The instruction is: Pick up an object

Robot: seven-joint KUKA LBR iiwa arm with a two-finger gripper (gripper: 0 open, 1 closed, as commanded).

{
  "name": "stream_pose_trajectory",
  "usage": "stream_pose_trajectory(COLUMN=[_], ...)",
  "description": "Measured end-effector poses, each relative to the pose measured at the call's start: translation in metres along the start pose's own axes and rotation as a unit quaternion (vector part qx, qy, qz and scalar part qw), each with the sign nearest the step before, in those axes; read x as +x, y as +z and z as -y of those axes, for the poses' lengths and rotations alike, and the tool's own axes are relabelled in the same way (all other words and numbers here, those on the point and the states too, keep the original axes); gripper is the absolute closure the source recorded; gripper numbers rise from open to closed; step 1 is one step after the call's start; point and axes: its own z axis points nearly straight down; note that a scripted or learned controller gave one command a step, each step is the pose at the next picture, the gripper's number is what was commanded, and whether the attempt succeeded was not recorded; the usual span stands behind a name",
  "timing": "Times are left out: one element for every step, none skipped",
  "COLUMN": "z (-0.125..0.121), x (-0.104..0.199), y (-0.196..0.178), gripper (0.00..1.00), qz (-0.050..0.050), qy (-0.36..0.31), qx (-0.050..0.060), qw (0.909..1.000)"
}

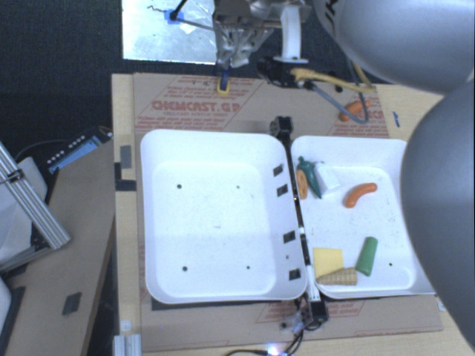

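Observation:
The right bin [393, 154] holds several small items: an orange sausage shape [361, 194], a green cylinder [367, 255], a yellow block [328, 259], a tan ridged piece [338, 277], a small orange carrot shape [302, 184] and a dark green piece [312, 179]. My gripper [234, 59] hangs high at the top of the view. It sits beyond the far edge of the left bin [156, 199], above the cardboard sheet, well away from every item. Nothing shows in its grasp.
A black divider with clips [293, 221] runs between the two bins. A small yellow tag [223, 87] lies on the cardboard [185, 106] just below the gripper. Yellow and grey cables [326, 84] cross the back right. The arm's large grey body [438, 191] overhangs the right bin's edge.

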Motion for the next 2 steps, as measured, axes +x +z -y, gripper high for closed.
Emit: stream_pose_trajectory(z=[0.000,0.018], x=[0.023,0.023], y=[-0.024,-0.049], gripper=[1.00,1.00], qz=[0.000,0.000], qy=[0.001,0.000], qx=[0.000,0.001], qw=[1.0000,1.0000])
